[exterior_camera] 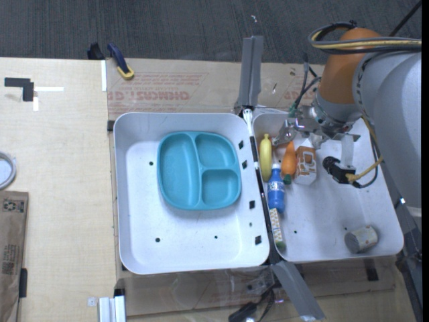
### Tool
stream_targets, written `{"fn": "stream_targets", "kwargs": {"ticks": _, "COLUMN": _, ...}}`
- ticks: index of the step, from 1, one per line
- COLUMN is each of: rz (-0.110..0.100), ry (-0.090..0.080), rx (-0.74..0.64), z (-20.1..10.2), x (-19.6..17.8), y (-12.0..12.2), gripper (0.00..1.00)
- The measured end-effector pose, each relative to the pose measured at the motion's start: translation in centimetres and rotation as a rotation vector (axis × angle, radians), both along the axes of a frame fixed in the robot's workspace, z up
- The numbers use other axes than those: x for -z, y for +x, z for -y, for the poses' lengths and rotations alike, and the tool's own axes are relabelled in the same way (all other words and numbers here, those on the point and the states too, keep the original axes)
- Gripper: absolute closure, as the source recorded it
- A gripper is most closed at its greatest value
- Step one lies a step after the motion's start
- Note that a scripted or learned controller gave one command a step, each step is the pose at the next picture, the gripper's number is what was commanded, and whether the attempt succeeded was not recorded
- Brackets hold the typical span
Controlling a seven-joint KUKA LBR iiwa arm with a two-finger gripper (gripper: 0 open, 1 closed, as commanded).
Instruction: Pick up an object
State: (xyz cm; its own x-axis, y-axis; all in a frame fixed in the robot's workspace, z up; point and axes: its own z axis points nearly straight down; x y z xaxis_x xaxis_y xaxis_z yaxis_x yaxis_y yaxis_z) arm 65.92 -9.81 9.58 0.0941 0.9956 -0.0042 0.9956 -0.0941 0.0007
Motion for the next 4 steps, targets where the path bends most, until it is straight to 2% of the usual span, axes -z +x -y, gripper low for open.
{"fn": "stream_targets", "kwargs": {"ticks": 1, "rz": 0.003, "ry": -0.002, "rx": -0.001, "z": 0.1, "x": -1.0, "y": 0.1, "gripper": 1.00}}
{"fn": "stream_targets", "kwargs": {"ticks": 2, "rz": 0.003, "ry": -0.002, "rx": -0.001, "z": 0.1, "x": -1.0, "y": 0.1, "gripper": 0.00}}
{"fn": "stream_targets", "kwargs": {"ticks": 3, "rz": -0.001, "ry": 0.003, "rx": -0.044, "z": 0.3, "x": 0.4, "y": -5.9, "gripper": 0.00}}
{"fn": "stream_targets", "kwargs": {"ticks": 4, "rz": 0.000, "ry": 0.003, "rx": -0.039, "z": 0.5, "x": -0.5, "y": -5.9, "gripper": 1.00}}
